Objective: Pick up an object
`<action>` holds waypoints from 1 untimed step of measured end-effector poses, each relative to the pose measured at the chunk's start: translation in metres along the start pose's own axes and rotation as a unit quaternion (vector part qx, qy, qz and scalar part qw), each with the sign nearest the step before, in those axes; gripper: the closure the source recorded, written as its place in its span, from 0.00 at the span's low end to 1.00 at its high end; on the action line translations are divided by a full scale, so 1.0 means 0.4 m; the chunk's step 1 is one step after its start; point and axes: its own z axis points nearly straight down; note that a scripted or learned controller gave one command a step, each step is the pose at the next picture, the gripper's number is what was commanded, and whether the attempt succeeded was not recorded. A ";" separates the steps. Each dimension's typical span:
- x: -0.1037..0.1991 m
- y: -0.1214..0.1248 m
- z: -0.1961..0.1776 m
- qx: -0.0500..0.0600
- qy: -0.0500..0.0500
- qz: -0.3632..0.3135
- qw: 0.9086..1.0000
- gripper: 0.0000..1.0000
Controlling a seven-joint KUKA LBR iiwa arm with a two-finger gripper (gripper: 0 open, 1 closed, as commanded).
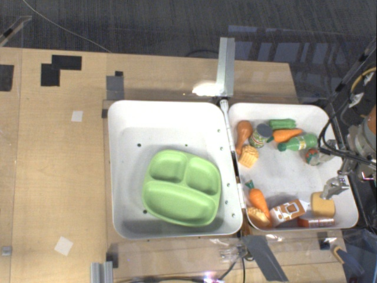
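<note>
My gripper (337, 186) hangs over the right edge of the right bin (277, 175), just above a tan cheese-like block (323, 206) in the bin's near right corner. Nothing shows as held. Beside the block lie an orange-and-white carton (288, 210) and a red sausage (318, 221). Further left are a carrot (257, 198) and a bread piece (260, 217). At the far end lie an orange gourd (242, 131), a small can (259, 136), a corn cob (249, 156), a green pod (281, 123), another carrot (287, 135) and a green bottle (298, 143).
The left bin (126, 158) holds a green divided plate (182, 187). A metal post (226, 66) stands behind the rim where the two bins meet. Cables and the arm's body (359, 128) crowd the right side. Wooden bench (53, 175) lies to the left.
</note>
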 end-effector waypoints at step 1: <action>-0.163 0.042 0.287 0.000 -0.003 0.022 1.000 0.00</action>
